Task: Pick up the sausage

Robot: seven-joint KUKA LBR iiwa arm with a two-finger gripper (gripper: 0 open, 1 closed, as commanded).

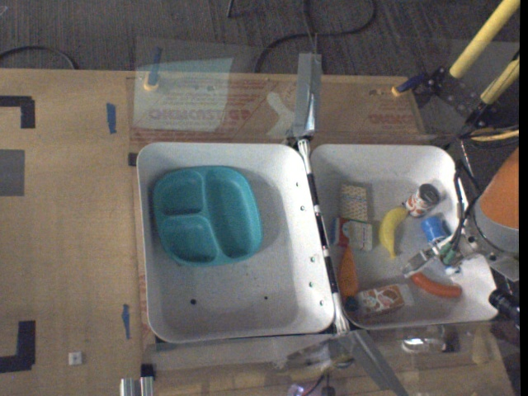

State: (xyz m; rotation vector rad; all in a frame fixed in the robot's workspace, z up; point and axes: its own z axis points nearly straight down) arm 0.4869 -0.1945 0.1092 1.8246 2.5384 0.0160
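Observation:
The sausage [437,287], reddish-orange and slightly curved, lies on the floor of the right bin [375,165] near its front right corner. My gripper [431,258] hangs just behind the sausage, close above it, between it and a blue object [435,228]. The grey arm with its orange band [505,209] reaches in from the right edge. Nothing shows as held.
The right bin also holds a banana [392,229], a small can [422,197], a checkered box [353,198], a red and white packet [355,233], an orange carrot [348,272] and a brown carton [383,298]. A teal divided plate [206,214] sits in the left bin [247,304].

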